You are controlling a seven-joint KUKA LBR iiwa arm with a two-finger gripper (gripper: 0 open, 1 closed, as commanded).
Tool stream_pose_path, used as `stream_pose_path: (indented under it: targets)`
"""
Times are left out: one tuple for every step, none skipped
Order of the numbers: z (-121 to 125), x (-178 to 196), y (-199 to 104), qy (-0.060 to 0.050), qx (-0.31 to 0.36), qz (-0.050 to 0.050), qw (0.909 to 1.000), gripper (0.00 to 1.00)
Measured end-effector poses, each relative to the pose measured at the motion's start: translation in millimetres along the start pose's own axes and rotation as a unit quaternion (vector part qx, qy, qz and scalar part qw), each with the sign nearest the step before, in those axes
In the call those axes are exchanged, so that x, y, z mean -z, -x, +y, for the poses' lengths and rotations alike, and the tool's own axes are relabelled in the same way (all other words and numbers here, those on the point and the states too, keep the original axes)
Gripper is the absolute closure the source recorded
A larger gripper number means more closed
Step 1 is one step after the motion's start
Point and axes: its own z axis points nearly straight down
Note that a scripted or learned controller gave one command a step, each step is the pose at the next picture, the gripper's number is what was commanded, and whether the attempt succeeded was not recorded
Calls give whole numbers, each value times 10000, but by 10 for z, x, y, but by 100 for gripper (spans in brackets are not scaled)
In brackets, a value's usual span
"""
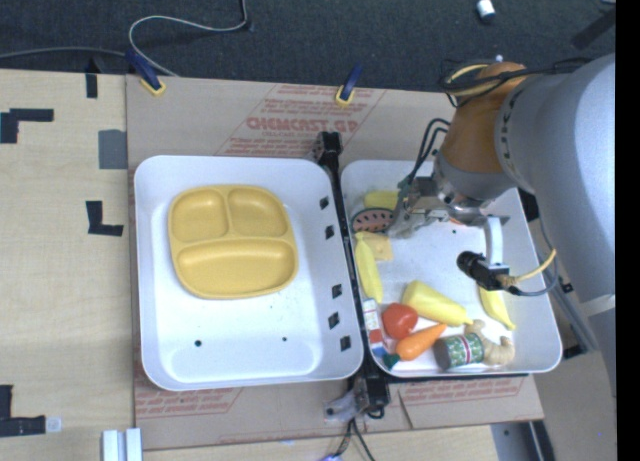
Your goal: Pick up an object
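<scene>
Gripper (398, 221) low over the upper left corner of the right white bin (535, 344); fingers lost against dark metal and clutter, so we cannot tell how they stand, nor whether anything sits between them; we judge nothing lifted yet.

Just beside the tip: a small pale yellow block (381, 248); a round brown-red disc with a dotted face (368, 219); a pale yellow piece (379, 199) toward the bin's far wall; any of the three could be the target, we cannot say which.

Handling, by our judgement: these look like light, stiff plastic toy foods, smooth and likely slippery; the block offers flat sides for a pinch across its width; the disc lies flat and would want its rim taken; crowding near the divider (343, 249) risks nudging neighbours.

Further out in the same bin: long yellow banana-like piece (369, 274) along the left wall; yellow pepper shape (433, 301); red tomato (398, 320); orange carrot (420, 341); small green-labelled can (461, 351); another yellow banana (497, 306) at right.

Left white bin (160, 349) carries a yellow three-compartment plate (233, 240).

Arm: grey body (565, 169) reaching in from the right, orange band (478, 124) above the wrist, wrist angled down and left; black cable looping beside it.
</scene>
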Motion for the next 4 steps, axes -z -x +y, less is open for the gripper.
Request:
stream_pose_path:
  targets:
    - [-8, 1, 24, -8, -7, -22, 10000, 0]
    - [426, -118, -61, -141, 1, -29, 9999, 0]
    - [425, -27, -82, -150, -2, -13, 9999, 100]
    - [415, -18, -20, -157, -21, -64, 9999, 0]
